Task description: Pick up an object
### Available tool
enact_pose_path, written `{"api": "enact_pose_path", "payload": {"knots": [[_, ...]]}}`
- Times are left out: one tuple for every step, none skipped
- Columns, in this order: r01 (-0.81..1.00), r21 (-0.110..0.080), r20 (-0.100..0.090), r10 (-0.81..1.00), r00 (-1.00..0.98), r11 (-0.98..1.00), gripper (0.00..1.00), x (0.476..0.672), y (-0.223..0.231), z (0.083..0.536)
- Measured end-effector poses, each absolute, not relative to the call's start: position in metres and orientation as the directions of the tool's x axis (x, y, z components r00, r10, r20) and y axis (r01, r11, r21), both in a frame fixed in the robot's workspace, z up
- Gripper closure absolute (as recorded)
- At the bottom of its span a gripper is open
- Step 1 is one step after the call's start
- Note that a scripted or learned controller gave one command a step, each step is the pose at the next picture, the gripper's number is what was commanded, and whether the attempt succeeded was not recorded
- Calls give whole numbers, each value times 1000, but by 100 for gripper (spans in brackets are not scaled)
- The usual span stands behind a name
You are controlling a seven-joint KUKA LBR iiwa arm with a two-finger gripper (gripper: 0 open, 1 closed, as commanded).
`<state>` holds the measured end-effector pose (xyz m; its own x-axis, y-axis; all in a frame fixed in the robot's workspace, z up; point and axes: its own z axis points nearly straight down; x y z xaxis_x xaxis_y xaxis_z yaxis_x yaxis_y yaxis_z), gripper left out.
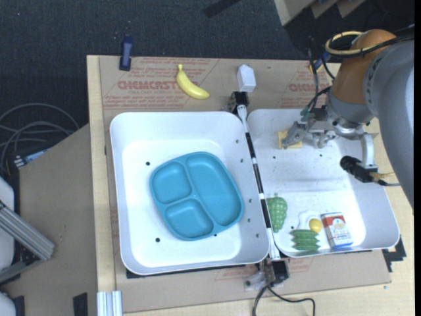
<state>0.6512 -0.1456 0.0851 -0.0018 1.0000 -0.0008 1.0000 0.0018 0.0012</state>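
Low in the far part of the right bin point(368, 196), reaching in from the right: the gripper point(304, 135), just beside or touching a small flat yellow piece point(290, 141) on the bin floor. Impossible to judge the gripper's state from this angle, whether spread, pressed together, or pinching; no sure sign of anything held. Most likely step in hand: closing on that yellow piece, the nearest candidate for the task. To do it well, centre over the piece rather than at its edge, go down until almost touching the white floor, and close slowly, since a thin flat thing tends to slide out or stay pinned to the floor. Lift straight up and check for the piece between the tips before moving off. Keep clear of the divider between the bins, not far to the left. If the grasp fails, try bulkier targets at the near end of the same bin: a green ridged item point(277, 212), a green pod point(304, 240), a small yellow ball point(316, 226), and a red-and-white box point(335, 232), close together and so needing a careful approach. Leave alone the blue divided plate point(195, 195) in the left bin point(131, 137), too wide for a pinch.
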Motion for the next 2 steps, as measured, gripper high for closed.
{"api": "enact_pose_path", "payload": {"knots": [[1000,3,-1,1000,-2,2,0,667,-115,85],[1000,9,-5,1000,-3,3,100,669,-115,98]]}}
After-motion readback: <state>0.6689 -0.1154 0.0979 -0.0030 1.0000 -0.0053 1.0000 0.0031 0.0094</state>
